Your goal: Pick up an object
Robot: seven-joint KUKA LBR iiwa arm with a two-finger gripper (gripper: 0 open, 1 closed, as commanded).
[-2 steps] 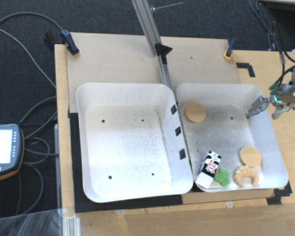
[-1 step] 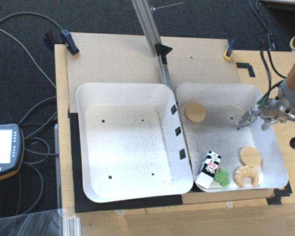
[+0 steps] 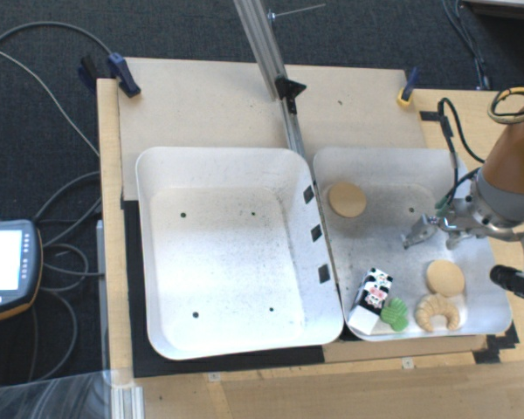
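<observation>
A light wooden tabletop (image 3: pixel 201 103), seen from above at a slant, carries two shallow white bins side by side. The left bin (image 3: pixel 223 251) is larger in the view, its floor speckled with fine dark marks and a few small dark dots. The right bin (image 3: pixel 384 225) holds all the loose objects. A round tan disc (image 3: pixel 347 200) lies flat near the bin's upper left part, well apart from the rest. Along the bin's near edge sits a cluster: a small carton with a black and white cow pattern (image 3: pixel 373 298) at the near left corner, tilted and resting against the bin's wall; a green leafy toy (image 3: pixel 394 314) touching the carton's right side; a pale croissant (image 3: pixel 440 312) just to the right of that; and a round tan bun (image 3: pixel 444 278) just above the croissant, almost touching it. The grey arm with its orange band (image 3: pixel 511 168) comes in from the right edge, over the right side of this bin. Its hand (image 3: pixel 417 233) reaches left and down toward the bin floor, in the bare area between the disc and the bun, touching neither. The metal fingers are small and blurred here, so whether they are apart or together cannot be told; nothing can be seen between them. A slanted metal rail (image 3: pixel 262 42) crosses the top of the view, and a handheld screen (image 3: pixel 4 269) lies off the tabletop at the left.
</observation>
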